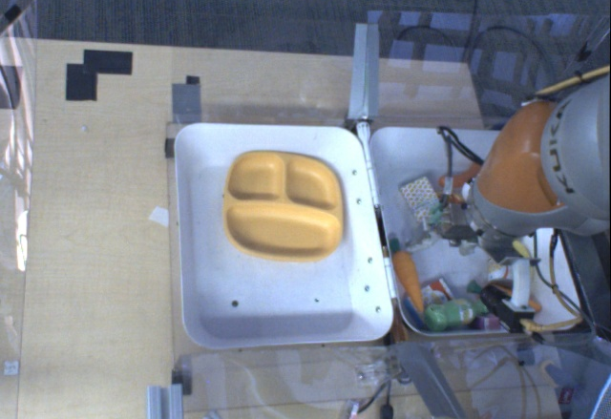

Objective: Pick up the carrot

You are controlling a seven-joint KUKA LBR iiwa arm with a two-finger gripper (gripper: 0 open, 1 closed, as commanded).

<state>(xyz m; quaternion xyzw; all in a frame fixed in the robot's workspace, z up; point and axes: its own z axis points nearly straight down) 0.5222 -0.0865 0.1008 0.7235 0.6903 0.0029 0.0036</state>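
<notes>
The carrot (410,280) is a long orange root lying along the left wall of the right bin (391,159), near its front corner. My gripper (447,226) hangs over the middle of that bin, up and to the right of the carrot and apart from it. The grey arm with its orange band (520,169) reaches in from the right and hides the bin's right half. Nothing from the bin shows between the gripper's parts.
A yellow divided plate (284,202) lies in the left bin (200,293). The right bin also holds a green bottle-like item (456,314), a white perforated piece (418,193) and small clutter at the front. Cables trail at the arm's lower right.
</notes>
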